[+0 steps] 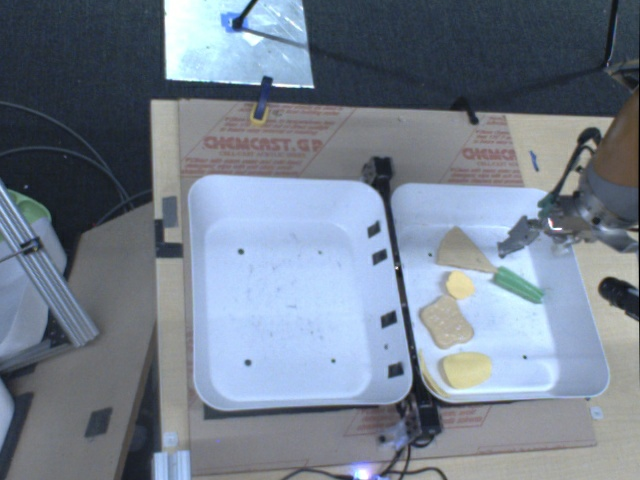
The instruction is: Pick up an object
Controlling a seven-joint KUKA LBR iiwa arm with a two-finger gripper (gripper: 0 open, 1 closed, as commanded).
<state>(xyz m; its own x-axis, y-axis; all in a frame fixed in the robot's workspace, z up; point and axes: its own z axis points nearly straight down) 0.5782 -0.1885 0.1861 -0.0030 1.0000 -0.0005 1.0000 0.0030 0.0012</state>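
The right bin (570, 318) holds several small items. A tan wedge (462, 251) lies near its middle, with a small yellow round piece (459, 286) just below it. A green stick (518, 284) lies to the right of those. Lower down sit a tan cracker-like piece (446, 321) and a yellow oval piece (467, 370) at the bin's front edge. My gripper (522, 238) hangs over the bin's upper right part, just above the green stick, its fingers spread apart with nothing between them.
The left bin (215, 208) stands beside the right one, parted by a black divider with clips (388, 258). Both rest on a cardboard sheet (330, 133). A metal plate (238, 28) lies on the floor behind. An aluminium frame (40, 268) stands at the left.
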